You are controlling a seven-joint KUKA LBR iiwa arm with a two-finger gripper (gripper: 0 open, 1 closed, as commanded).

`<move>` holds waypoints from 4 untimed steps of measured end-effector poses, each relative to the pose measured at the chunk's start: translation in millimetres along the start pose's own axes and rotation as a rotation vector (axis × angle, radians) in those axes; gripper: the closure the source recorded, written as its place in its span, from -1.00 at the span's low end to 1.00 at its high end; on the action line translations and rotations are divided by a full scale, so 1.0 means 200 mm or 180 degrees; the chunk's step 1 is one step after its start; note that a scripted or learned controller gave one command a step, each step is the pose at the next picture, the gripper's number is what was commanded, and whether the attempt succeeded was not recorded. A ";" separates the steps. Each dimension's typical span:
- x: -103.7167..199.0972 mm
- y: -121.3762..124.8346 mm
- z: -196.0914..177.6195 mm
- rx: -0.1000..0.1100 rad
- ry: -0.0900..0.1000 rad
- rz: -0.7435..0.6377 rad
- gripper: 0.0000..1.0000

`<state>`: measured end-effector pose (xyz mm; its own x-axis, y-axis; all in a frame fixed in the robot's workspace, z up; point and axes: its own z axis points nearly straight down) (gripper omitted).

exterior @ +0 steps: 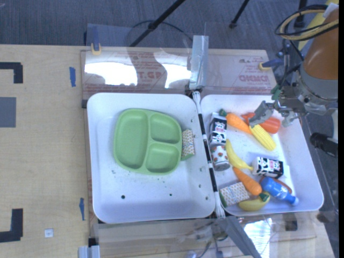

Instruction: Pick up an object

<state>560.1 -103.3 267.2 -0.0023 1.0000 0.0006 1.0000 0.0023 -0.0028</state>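
End effector (275, 113) spread open above the corn cob (263, 136), which lies diagonally, pointing lower right

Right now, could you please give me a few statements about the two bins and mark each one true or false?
1. The green divided plate lies in the left bin. True.
2. The claw hangs over the left bin. False: it is over the right bin, near the corn cob.
3. The blue bottle lies toward the near end of the right bin. True.
4. The green divided plate is piled with toy food. False: its compartments are bare.
5. The carrot lies in the right bin. True.
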 end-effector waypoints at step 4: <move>-0.49 0.27 0.89 -0.0004 0.0052 0.0681 -1.00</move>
<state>614.2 -200.6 88.3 0.2102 0.9775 0.0162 0.9777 -0.2101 -0.0033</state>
